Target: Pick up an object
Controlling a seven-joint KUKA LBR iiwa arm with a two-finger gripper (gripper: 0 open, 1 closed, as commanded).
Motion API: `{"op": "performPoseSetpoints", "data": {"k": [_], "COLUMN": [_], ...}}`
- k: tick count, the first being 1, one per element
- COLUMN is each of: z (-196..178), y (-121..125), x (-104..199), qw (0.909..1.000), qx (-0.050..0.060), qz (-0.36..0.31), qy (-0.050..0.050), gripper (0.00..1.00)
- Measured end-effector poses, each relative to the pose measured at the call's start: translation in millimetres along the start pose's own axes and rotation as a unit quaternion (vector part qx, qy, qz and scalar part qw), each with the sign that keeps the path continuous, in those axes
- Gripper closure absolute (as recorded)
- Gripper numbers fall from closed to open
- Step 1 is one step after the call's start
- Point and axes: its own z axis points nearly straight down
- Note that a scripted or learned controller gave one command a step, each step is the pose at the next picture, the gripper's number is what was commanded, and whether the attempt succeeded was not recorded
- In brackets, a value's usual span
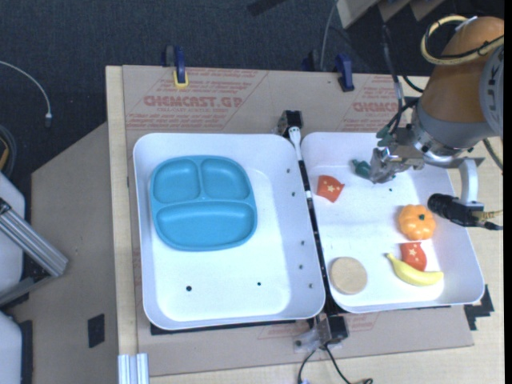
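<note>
Objects lie scattered in the right bin (460,290), none of them lifted: a red piece (330,188) near its left wall, a pumpkin (416,222) toward the right, a strawberry (414,254) just below it, a banana (414,273) touching the strawberry at the lower right, and a tan disc (349,275) at the bottom left. I see my gripper (386,166) low over the upper middle of that bin, with a small dark green thing (362,167) just beside it on the left; I cannot tell how the gripper is set or whether it touches that thing. The left bin (280,294) holds a blue tray (203,202) in its upper left.
</note>
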Motion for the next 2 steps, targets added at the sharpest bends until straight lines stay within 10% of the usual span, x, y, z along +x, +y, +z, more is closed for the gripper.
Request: {"op": "performPoseSetpoints", "data": {"k": [2], "z": [-31.1], "y": [-3.1], "x": [58.6], "qw": [1.0], "qx": [0.003], "qz": [-0.001], "qy": [0.001], "gripper": [1.0]}}
